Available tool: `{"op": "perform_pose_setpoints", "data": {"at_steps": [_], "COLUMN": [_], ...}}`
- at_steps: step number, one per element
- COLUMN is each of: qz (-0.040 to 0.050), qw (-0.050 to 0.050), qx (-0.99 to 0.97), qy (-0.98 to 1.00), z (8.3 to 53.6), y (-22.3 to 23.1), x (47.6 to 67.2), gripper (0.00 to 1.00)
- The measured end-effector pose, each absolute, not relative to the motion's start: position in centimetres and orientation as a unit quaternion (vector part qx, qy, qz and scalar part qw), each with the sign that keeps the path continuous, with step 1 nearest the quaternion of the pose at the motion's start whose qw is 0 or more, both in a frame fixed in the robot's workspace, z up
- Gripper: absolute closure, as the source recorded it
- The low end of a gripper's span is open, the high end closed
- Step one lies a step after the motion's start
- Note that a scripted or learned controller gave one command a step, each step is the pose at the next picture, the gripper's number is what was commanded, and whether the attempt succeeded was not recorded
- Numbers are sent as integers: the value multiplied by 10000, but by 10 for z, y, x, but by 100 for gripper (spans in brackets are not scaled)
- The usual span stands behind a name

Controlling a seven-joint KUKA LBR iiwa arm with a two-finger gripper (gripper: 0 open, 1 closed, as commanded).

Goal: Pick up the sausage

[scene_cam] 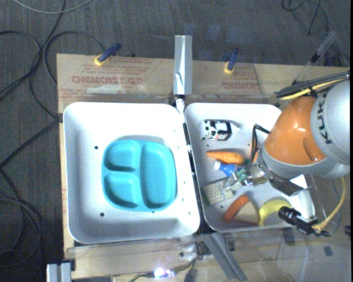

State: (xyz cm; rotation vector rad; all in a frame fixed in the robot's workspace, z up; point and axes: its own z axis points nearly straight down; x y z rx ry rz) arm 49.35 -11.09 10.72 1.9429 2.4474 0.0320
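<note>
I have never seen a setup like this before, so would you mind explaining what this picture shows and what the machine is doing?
This is one camera fixed above a workbench, looking down at a slant. The big grey arm with the orange band is a robot arm, reaching in from the right. Its two-finger gripper hangs low over the right shallow white bin; I cannot tell whether it holds anything.

That bin holds small toy foods: an orange carrot, a reddish-orange sausage near the front, a yellow banana-like piece, a grey textured rectangular piece and a small black-and-white item at the back.

The left white bin holds a turquoise divided plastic plate. The sausage, which the arm should pick up, lies apart from the gripper.
</note>
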Motion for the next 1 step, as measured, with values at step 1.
{"op": "perform_pose_setpoints", "data": {"at_steps": [1], "qz": [90], "qw": [79], "qx": [6221], "qy": [7828], "z": [106], "y": [-112], "x": [493], "gripper": [0]}}
